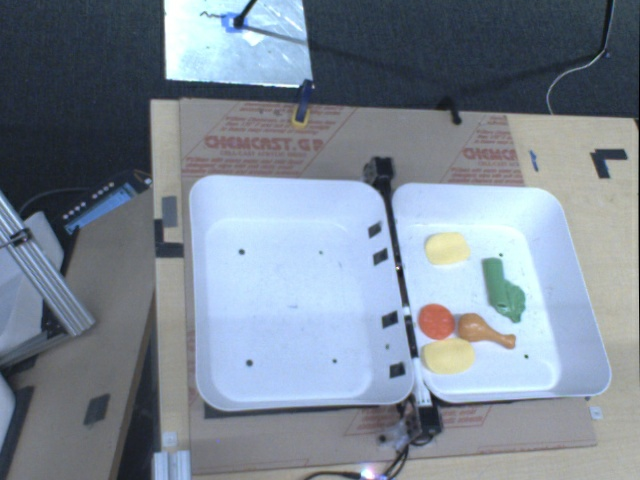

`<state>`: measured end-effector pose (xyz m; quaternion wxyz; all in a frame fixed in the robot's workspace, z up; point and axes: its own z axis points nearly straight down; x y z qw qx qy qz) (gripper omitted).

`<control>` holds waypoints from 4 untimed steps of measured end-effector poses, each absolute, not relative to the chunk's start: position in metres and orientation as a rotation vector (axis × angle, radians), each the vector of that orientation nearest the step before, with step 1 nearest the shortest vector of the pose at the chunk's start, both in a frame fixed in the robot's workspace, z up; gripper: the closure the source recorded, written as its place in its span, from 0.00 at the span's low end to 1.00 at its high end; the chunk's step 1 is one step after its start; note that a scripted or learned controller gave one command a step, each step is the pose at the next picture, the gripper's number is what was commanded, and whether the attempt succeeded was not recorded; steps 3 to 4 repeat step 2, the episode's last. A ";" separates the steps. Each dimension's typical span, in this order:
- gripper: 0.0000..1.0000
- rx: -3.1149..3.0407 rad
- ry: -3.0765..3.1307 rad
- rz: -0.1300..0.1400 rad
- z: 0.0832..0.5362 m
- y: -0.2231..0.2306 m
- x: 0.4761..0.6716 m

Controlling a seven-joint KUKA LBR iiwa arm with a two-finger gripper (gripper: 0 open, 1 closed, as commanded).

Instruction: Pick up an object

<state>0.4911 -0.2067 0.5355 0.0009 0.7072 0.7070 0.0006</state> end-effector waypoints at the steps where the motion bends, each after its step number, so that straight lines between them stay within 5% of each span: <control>1: 1.00 2.216 2.236 -0.003 0.443 -0.146 0.487; 2: 1.00 2.207 2.230 0.006 0.457 -0.106 0.557; 4: 1.00 2.207 2.230 0.006 0.457 -0.106 0.557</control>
